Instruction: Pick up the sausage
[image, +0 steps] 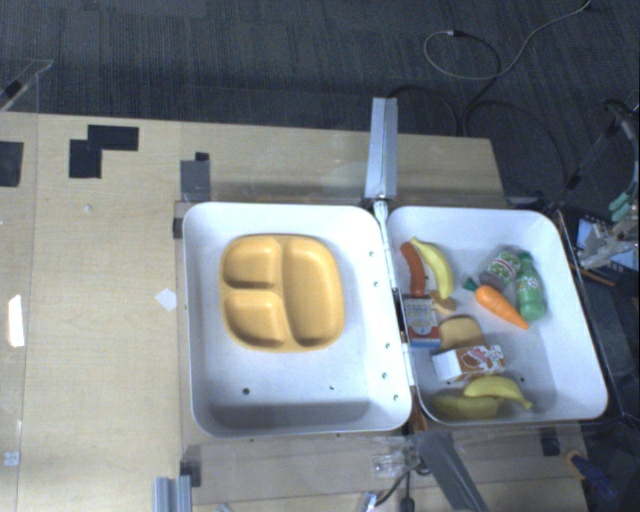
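Against the left wall of the right bin (560, 235), toward the far end, lies the sausage (413, 270), a short reddish-orange link. Its long axis runs roughly from twelve o'clock to six o'clock, nearly parallel to the divider between the two bins. A banana (436, 265) lies just beside it at three o'clock, touching or almost touching along much of its length. At six o'clock from the sausage sits a small packet (421, 318), close against its lower end; whether it overlaps that end is hard to tell. Farther out, around four o'clock, are a carrot (499, 305), a green bottle (520, 280), a tan bread-like piece (460, 330), a small carton (470, 361) and a second banana (497, 388) near the bin's near edge. The left bin (210, 400) holds a yellow divided tray (283, 291), well apart at nine o'clock.

The claw's place and state cannot be told, so which way the sausage lies from it cannot be judged. A grasp would likely need to close across the short axis, and the wall on one side and the banana on the other leave little room.
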